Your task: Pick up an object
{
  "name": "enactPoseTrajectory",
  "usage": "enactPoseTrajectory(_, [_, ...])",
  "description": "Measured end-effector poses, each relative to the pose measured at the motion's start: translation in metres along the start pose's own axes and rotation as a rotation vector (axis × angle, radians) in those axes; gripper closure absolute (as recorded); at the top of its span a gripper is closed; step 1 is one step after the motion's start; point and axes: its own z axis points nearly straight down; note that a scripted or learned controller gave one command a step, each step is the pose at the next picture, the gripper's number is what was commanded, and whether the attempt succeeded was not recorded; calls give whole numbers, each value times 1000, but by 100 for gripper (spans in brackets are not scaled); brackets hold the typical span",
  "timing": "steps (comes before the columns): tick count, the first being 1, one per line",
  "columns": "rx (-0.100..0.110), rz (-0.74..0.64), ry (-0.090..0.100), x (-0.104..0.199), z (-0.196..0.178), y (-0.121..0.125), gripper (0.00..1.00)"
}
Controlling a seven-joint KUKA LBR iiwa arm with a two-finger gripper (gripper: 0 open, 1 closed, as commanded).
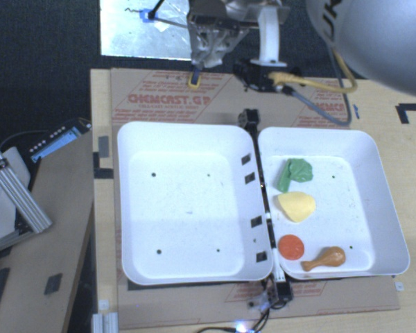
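The right bin (378,186) holds a green leafy piece (295,172), a yellow lump (295,206), a red disc (291,246) and a brown drumstick-shaped toy (326,257), all lying near its left wall. My gripper (205,61) hangs high at the top of the view, above the bench beyond the left bin's far edge. Its fingers converge to a point and look shut, with nothing between them.
The left bin (187,200) lies beside the right one, with a black hinge strip (260,200) between them. Both rest on a cardboard sheet (166,99). A yellow cable (312,82) trails behind the right bin. Metal framing (14,193) stands at the left.
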Motion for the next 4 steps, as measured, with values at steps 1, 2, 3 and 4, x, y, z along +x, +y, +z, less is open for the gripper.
enactPoseTrajectory(1, [-1,-1,0,11,-48,52,100])
enactPoseTrajectory(2, [23,5,-6,10,145,47,100])
enactPoseTrajectory(3, [-11,-1,6,11,-58,27,100])
enactPoseTrajectory(4, [7,10,-2,-67,-46,-8,100])
